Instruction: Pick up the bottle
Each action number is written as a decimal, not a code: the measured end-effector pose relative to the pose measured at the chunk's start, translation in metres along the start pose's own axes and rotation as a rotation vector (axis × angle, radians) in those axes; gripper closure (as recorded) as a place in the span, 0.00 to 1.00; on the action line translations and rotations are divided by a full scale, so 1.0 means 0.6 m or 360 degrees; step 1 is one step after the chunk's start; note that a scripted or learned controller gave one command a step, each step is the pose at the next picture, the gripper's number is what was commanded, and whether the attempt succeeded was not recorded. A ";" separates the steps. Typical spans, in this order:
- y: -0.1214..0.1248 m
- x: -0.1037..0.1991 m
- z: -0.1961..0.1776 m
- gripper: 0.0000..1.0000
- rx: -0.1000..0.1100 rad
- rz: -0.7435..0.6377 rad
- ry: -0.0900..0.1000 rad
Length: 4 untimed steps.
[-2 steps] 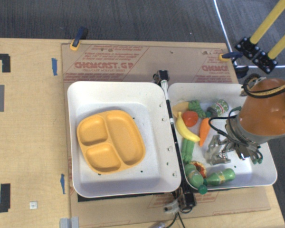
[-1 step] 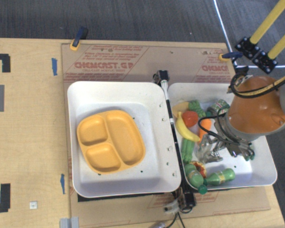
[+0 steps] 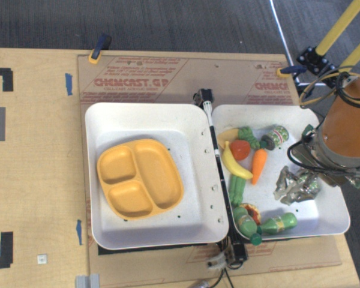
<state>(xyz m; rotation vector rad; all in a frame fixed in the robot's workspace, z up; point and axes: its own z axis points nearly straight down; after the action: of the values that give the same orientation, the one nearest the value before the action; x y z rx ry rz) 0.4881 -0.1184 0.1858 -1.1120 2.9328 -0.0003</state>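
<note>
End effector (image 3: 295,185) sits low in the right bin (image 3: 330,221); its grip state cannot be determined, metal parts blur together. Bottle (image 3: 278,223) lies near the bin's front edge, beside a carrot (image 3: 258,164) and banana (image 3: 235,164). Yellow tray (image 3: 141,176) occupies the left bin (image 3: 102,125).

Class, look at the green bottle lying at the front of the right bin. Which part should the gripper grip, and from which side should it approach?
Grip the green bottle across the middle of its body, coming straight down from above. It lies on its side, pointing roughly left-right, so its round flanks face front and back. The bin's front wall is close, leaving little room; its left end sits near other green toys.
</note>
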 end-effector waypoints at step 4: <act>0.013 0.003 0.163 1.00 0.0005 -0.1540 -0.0011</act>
<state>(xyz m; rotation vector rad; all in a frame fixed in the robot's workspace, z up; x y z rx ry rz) 0.4822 -0.1139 0.0880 -2.3440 2.0744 -0.0046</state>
